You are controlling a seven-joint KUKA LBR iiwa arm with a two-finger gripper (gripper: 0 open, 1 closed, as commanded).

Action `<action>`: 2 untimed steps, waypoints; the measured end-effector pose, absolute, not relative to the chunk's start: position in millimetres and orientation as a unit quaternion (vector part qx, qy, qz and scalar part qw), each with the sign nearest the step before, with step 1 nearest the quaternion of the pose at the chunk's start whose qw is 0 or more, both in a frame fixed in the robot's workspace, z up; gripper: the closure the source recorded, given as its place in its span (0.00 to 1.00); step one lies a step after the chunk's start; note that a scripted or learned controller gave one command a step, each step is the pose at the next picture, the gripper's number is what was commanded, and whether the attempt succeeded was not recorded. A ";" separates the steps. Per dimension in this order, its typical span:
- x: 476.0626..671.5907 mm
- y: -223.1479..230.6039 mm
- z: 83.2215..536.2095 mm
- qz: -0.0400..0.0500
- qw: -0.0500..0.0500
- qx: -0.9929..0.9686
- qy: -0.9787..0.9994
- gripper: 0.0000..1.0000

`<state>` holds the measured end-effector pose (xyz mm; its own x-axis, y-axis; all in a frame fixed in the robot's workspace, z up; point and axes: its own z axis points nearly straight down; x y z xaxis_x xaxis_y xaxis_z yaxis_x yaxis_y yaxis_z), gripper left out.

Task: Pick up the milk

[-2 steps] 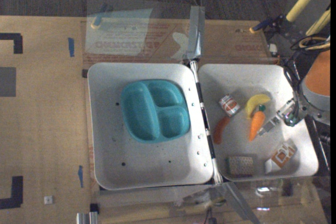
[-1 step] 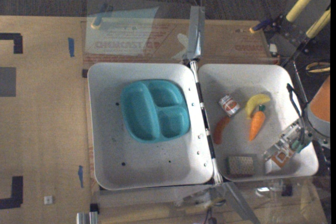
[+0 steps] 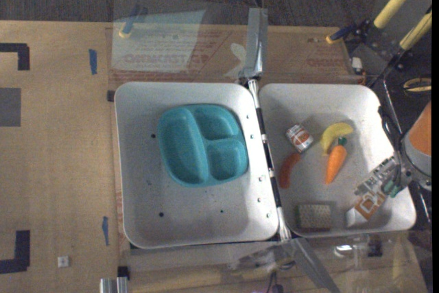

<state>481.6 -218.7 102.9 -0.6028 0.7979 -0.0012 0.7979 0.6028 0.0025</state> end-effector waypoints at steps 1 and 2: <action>481.5 -184.9 193.6 0.000 0.002 0.362 0.932 1.00; 482.9 -225.0 87.9 0.001 0.005 0.408 0.913 1.00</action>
<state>482.9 -225.0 87.9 -0.6667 0.7453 -0.0074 0.7453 0.6667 0.0054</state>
